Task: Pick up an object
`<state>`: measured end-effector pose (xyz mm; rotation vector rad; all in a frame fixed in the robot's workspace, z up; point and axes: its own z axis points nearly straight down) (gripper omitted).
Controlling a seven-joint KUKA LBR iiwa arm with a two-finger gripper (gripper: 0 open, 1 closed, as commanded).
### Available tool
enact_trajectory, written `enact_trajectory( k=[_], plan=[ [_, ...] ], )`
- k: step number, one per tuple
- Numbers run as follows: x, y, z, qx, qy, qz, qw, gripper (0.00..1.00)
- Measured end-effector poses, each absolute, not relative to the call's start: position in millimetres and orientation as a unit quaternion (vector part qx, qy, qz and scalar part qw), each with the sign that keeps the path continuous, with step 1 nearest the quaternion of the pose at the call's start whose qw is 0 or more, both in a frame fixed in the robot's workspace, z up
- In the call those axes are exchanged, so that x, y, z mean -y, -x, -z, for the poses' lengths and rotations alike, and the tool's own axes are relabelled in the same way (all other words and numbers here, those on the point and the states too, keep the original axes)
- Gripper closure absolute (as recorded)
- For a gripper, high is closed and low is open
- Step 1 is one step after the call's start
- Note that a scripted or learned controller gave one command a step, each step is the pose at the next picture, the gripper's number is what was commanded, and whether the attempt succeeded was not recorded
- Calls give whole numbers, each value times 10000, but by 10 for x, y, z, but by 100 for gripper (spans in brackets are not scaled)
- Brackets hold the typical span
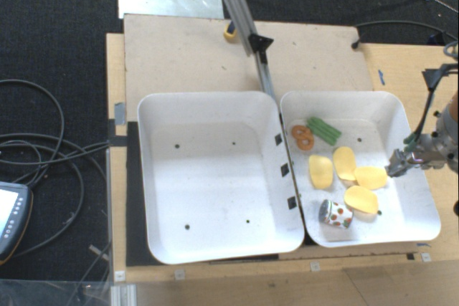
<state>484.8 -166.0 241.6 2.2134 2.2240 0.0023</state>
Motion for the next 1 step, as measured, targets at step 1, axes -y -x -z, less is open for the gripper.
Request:
enact_trajectory(
  k=[1],
  plan=[
    [1077,-5053,-2471,-7113,-7029,-19,8,100]
  ],
)
